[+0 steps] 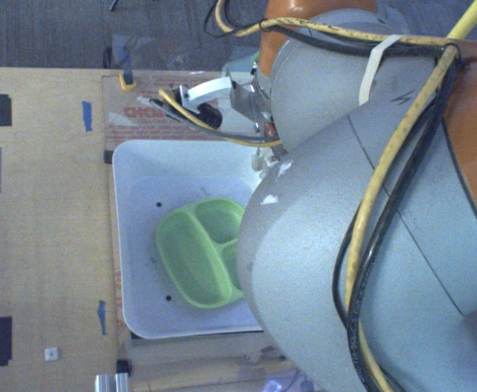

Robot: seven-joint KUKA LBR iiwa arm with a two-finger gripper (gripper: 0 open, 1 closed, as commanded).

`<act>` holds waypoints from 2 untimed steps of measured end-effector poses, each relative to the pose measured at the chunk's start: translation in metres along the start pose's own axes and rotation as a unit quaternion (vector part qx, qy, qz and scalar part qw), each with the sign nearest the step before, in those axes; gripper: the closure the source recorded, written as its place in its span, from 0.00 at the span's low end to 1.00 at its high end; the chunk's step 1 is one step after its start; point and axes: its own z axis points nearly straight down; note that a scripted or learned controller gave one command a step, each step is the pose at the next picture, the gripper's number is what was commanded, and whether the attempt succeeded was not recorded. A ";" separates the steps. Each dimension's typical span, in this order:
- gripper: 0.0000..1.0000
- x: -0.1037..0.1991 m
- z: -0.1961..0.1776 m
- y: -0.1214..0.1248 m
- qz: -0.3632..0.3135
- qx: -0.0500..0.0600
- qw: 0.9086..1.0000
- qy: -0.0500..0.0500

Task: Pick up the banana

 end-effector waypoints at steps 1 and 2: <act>1.00 -0.052 -0.017 0.006 -0.058 0.000 0.998 -0.002; 1.00 -0.123 -0.008 -0.056 -0.022 0.000 1.000 0.000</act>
